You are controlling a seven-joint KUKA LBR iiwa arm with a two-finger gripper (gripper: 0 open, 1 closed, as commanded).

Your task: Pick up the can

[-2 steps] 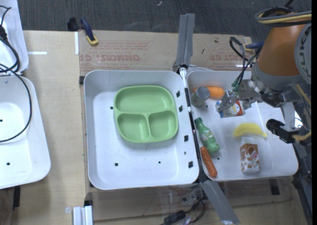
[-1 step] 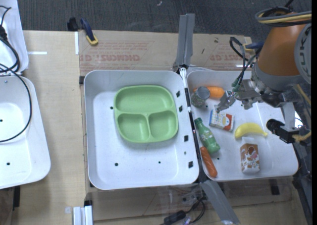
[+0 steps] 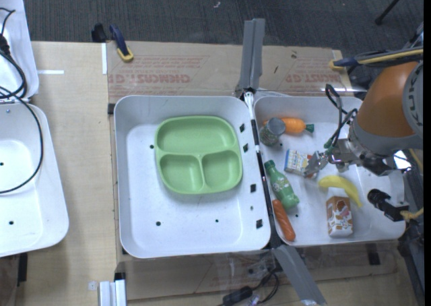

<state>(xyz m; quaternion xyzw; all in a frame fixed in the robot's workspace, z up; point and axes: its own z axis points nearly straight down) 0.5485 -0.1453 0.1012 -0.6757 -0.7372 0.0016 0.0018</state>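
The can (image 3: 271, 132) is a small grey tin lying in the far left corner of the right bin (image 3: 377, 230), touching an orange carrot (image 3: 293, 125). My gripper (image 3: 315, 164) hangs over the middle of that bin, below and to the right of the can and well apart from it. Its tip is right beside a small white and blue box (image 3: 295, 161). I see nothing held in it.
A green bottle (image 3: 281, 188) and a red-orange vegetable (image 3: 284, 221) lie along the right bin's left wall. A banana (image 3: 342, 187) and a juice carton (image 3: 339, 216) sit under the arm. The left bin (image 3: 135, 217) holds a green divided plate (image 3: 199, 154).
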